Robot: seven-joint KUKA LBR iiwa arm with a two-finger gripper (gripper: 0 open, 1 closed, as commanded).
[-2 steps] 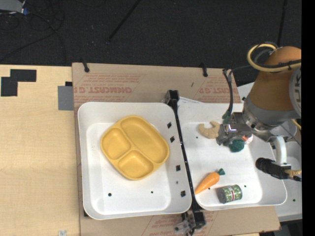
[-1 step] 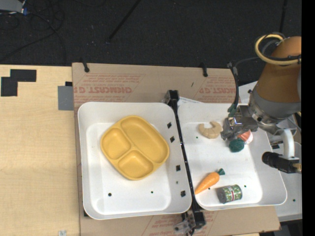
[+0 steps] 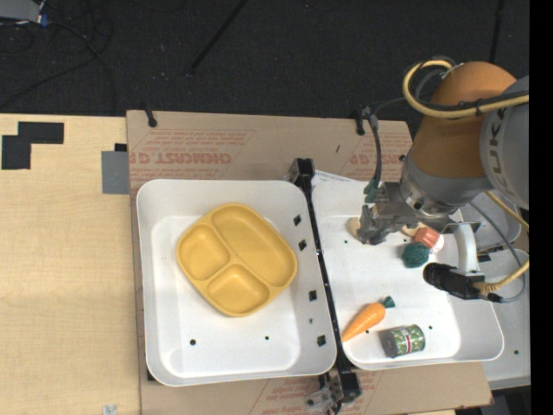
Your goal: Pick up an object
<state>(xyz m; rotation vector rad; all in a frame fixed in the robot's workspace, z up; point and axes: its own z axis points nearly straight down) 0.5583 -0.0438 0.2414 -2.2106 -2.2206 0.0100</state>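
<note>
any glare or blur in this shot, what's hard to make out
Camera view: even lighting, no strong glare on the white bins; the yellow tray and carrot are sharp; the gripper is dark and slightly soft, so its state is unclear; the floor above the bench is very dark.

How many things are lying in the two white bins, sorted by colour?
Yellow: 1, the divided plate
Orange: 1, the toy carrot
Green: 2, the small can and the round teal piece
Red and white: 1, the small object beside the gripper
Total: 5
</note>
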